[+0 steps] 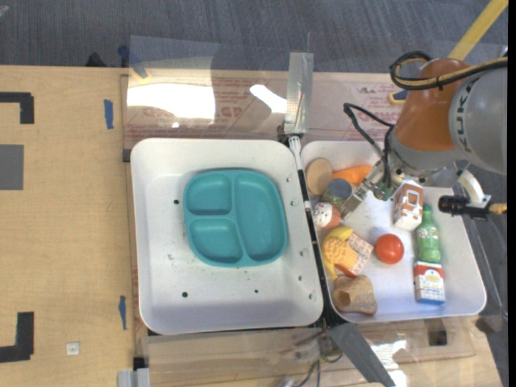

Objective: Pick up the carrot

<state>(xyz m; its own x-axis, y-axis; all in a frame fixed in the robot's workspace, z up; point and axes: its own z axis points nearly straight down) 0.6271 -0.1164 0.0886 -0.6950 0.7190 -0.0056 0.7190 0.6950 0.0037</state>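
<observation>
The carrot, orange and short, lies near the back left corner of the right bin. My gripper hangs just to the right of the carrot and slightly nearer the front, low over the bin floor. The grey arm with its orange band comes down to it from the right. The gripper's body hides the carrot's right end. I see nothing held in the gripper.
Around the carrot lie a tan round piece, a blue-grey can, a speckled egg, corn, a tomato, a carton, a green bottle, a juice box and bread. The left bin holds a teal divided plate.
</observation>
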